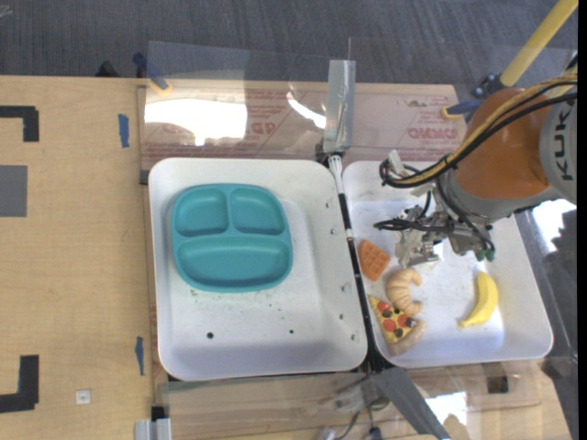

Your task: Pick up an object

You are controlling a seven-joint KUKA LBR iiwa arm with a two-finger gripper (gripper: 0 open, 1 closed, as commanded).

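In the camera view, my gripper (pixel 424 248) hangs low in the right bin (pixel 527 342), over the bin's upper middle, with the orange band of my arm (pixel 500 149) above it and dark cables looping past. I cannot tell how the gripper is set: the metal parts and wiring blur together from this angle, and nothing is seen held in it.

The things I could take all lie in this right bin. A toy croissant (pixel 404 289) sits just below the gripper, close enough that it looks like the nearest candidate. Beside it to the left is an orange waffle piece (pixel 373 258), near the dividing wall. Below the croissant a pizza slice (pixel 400 322) touches or nearly touches it. A yellow banana (pixel 481 301) lies apart toward the right. The left bin (pixel 183 346) carries a teal divided plate (pixel 233 236).

I judge this to be the approach, with no pickup yet made. The next move calls for settling on one piece, probably the croissant, centring over it, and coming down clear of the pizza slice and waffle so that only one thing is caught.

As for writing, faint red print shows on the clear sheet (pixel 275 117) behind the bins, too washed out to read. White letters on my arm at the right edge are cut off and unreadable.
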